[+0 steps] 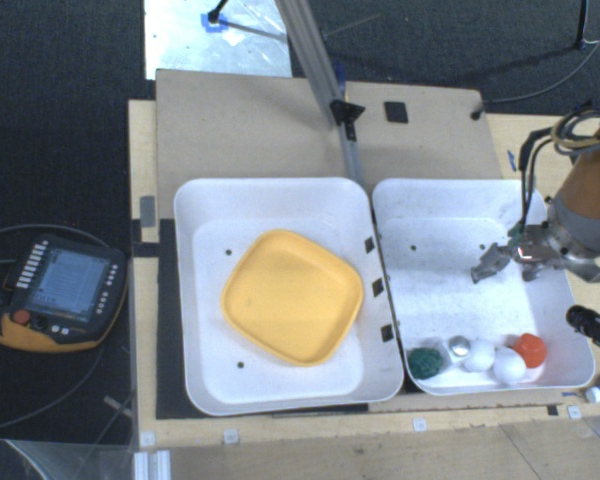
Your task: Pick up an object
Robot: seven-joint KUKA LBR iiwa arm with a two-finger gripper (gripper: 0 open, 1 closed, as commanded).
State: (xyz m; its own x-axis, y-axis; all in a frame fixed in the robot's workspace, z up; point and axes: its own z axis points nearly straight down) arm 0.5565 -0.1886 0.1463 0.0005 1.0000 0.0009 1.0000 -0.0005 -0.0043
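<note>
The arm reaches in from the right over the right-hand bin (450, 208), and its gripper (492, 265) hangs above the bare middle of that bin's floor; the fingers look parted a little with nothing between them, though they are small and dark from here, so I judge it as open and empty. This looks like the approach step, with no object yet taken. The things to pick sit in a row along the near wall of the same bin: a green ball (426, 362), a small silvery piece (460, 346), two white balls (478, 356) and (509, 368) touching, and a red-orange piece (529, 348) just beside them. The next move would call for travelling toward that near edge and coming down on one of them. The crowding and the closeness of the wall leave little room for the fingers there. The left bin (195, 208) holds a yellow plate (292, 296), well apart
</note>
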